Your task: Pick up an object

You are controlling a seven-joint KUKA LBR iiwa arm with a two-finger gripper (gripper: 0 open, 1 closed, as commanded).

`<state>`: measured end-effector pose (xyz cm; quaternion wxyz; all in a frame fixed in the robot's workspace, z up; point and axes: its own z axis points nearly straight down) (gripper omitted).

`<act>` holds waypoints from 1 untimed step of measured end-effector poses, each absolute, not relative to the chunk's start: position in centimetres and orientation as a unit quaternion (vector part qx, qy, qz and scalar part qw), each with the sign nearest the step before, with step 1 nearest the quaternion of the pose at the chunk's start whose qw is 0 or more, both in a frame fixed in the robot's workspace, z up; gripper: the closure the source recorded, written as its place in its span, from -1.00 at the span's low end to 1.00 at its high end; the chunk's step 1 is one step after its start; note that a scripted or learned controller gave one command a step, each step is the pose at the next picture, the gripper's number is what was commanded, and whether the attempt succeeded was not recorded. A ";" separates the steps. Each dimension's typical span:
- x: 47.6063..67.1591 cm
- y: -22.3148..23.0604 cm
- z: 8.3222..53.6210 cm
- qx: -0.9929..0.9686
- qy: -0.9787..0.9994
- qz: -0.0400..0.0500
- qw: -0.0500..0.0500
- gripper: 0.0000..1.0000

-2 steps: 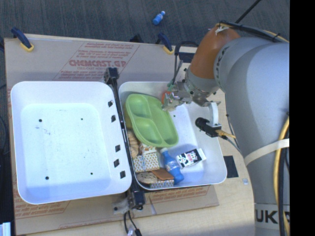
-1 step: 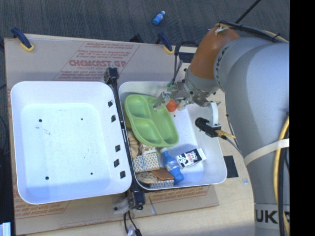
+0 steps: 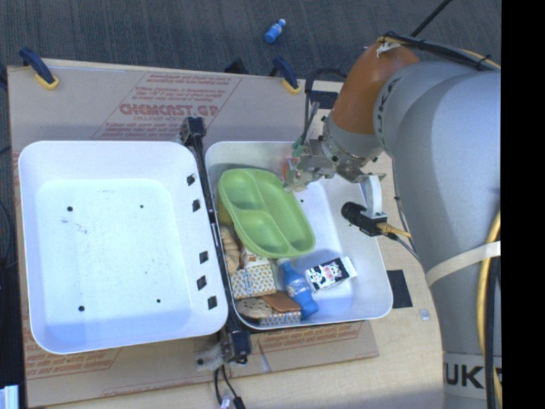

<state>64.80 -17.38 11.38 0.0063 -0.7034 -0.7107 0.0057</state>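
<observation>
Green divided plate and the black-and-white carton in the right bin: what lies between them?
In the camera view, bare white bin floor separates the green divided plate from the black-and-white carton; the blue bottle lies just left of the carton.

green divided tray (image 3: 266, 213), tilted, right bin (image 3: 375, 292)

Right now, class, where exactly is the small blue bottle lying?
The blue bottle lies in the right bin, near its front edge, just below the green divided tray and left of the black-and-white carton.

Red print reading "CHEMCAST GP" stands on the cardboard sheet (image 3: 170, 100) behind the left bin (image 3: 34, 228). White letters "UK" show on the arm base (image 3: 464, 373).
</observation>
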 end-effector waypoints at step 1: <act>64.8 -17.4 11.4 -0.703 -0.711 0.006 0.007 -1.00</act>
